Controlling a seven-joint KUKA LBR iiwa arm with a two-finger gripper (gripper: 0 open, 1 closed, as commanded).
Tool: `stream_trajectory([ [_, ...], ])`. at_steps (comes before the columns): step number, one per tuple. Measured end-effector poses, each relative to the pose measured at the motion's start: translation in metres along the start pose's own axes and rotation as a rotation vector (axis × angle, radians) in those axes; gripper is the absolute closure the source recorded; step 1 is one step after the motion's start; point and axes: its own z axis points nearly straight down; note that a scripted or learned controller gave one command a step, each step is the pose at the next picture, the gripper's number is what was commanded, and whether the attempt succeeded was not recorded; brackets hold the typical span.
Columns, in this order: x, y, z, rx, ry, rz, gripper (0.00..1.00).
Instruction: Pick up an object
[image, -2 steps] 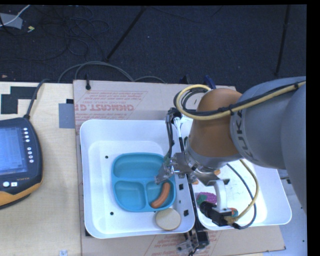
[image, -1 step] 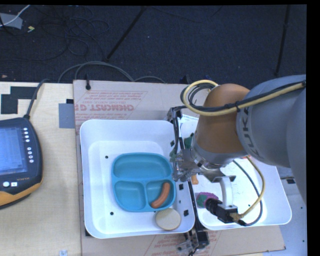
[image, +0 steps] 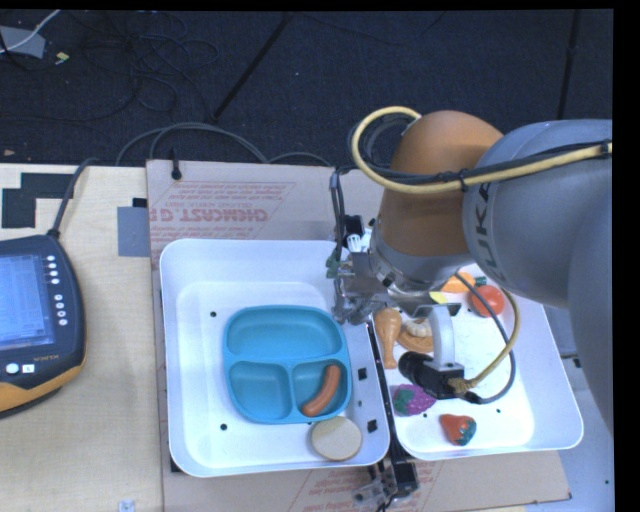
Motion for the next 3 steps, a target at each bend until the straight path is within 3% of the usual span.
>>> stream_trajectory([
  [1,0.017,0.024,-0.107,-0.008,0.001,-0.001,1.0],
  [3,0.019,0.022,-0.118,0.014,-0.005,-0.013,1.0],
])
